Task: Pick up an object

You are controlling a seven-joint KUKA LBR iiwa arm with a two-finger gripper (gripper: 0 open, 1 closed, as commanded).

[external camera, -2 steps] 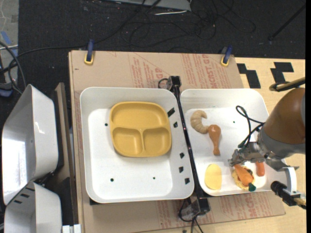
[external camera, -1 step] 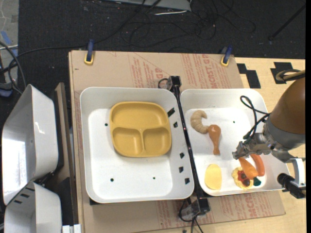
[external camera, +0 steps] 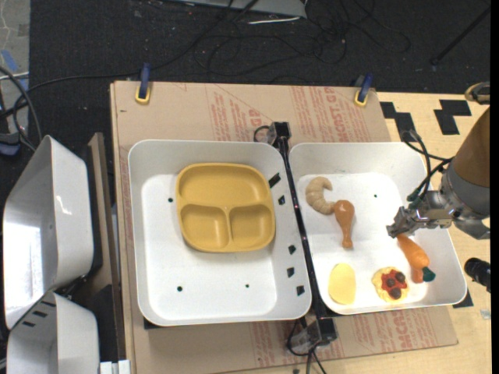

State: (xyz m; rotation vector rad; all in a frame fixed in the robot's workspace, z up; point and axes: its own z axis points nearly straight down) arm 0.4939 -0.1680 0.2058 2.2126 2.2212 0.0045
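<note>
gripper (external camera: pixel 404 226) over tapered orange carrot (external camera: pixel 414 253) | glossy white bin (external camera: pixel 366 162)

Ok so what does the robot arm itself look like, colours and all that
The arm has a wide orange-brown band above a grey wrist section. Its gripper is a small dark grey metal assembly with pale highlights, and a thin black cable loops over from the bin's upper edge towards the wrist.

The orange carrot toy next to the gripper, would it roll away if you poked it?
Probably a little. The orange carrot toy looks rounded and tapered, so it would likely curve rather than roll straight. It seems smooth and glossy, so maybe slippery. The right white bin has a raised rim that should stop it.
</note>
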